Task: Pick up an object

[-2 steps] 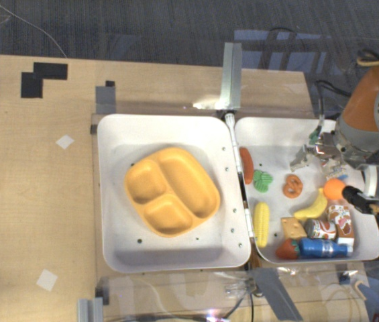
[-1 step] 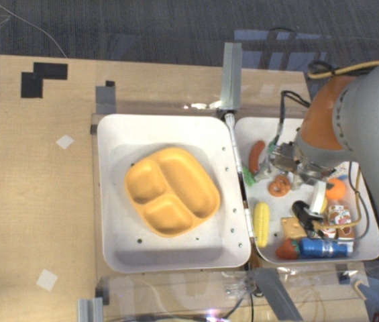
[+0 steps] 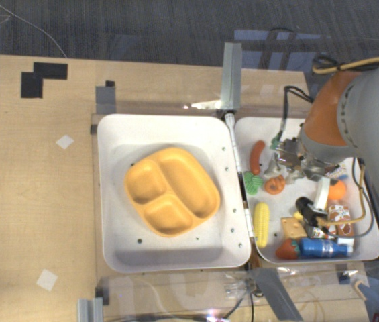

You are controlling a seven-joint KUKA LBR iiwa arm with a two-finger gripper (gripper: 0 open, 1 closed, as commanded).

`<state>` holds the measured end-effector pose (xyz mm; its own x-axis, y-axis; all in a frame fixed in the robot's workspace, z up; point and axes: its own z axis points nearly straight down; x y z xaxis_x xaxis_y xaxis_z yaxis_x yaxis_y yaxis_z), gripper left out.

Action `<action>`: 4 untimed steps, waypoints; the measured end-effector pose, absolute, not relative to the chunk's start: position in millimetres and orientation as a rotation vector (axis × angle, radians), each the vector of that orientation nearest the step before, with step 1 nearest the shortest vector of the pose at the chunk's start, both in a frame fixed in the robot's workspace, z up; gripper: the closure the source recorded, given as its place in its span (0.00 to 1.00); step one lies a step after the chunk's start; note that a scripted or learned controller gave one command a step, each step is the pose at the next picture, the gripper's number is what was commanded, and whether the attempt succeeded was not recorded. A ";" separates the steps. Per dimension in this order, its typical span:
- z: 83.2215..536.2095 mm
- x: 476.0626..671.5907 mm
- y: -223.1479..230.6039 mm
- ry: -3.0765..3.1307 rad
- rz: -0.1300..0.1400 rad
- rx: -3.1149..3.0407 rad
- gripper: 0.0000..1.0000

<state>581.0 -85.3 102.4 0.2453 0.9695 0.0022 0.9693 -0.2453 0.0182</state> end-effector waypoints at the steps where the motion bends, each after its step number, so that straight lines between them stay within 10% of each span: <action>1: 113.4 582.3 -84.6 1.931 0.023 2.459 1.00; 2: 185.1 518.0 4.8 1.545 0.005 2.736 1.00; 3: 346.0 496.5 -20.6 2.165 0.014 2.266 1.00; 4: 266.8 487.6 -56.8 2.342 0.000 2.091 1.00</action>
